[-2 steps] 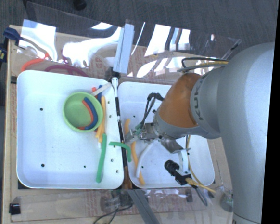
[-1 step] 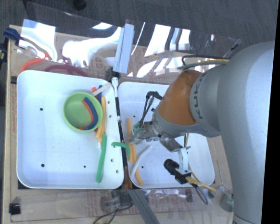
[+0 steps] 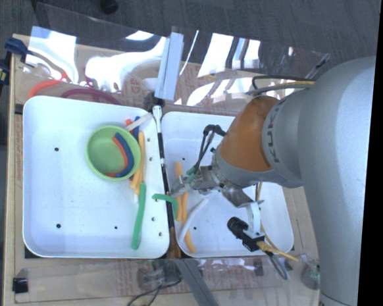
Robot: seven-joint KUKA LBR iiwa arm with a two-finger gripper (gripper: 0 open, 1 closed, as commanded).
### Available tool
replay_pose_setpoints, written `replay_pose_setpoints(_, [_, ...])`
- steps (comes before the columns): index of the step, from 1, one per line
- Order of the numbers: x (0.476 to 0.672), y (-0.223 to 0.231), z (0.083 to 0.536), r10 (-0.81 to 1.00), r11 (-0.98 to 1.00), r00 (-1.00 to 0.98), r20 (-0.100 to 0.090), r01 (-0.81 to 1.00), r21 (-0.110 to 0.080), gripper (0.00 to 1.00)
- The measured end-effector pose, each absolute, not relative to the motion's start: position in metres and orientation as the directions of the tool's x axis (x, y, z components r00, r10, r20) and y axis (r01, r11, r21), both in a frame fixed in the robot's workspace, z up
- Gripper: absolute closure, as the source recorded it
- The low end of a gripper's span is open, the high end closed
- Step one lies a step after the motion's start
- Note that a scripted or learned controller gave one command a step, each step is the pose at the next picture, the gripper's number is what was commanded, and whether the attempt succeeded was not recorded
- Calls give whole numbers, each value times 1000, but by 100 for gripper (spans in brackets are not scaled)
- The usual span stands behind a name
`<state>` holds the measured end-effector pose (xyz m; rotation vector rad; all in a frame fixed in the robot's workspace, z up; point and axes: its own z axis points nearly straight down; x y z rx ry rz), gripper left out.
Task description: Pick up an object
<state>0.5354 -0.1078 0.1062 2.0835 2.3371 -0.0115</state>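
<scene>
Orange sticks [image 3: 182, 208] just below gripper [image 3: 193, 179]

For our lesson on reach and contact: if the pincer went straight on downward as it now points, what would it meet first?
Probably the orange sticks lying in the right bin just under the pincer, by the divider; depth is hard to judge from above.
</scene>
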Motion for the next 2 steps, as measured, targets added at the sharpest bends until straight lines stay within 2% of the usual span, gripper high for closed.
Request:
replay_pose_setpoints(1, [535,-105,115,992,124,-124,-8,992,-4,100])
replay_pose_setpoints(2, [535,-107,115,992,122,-122,-11,993,-3,0])
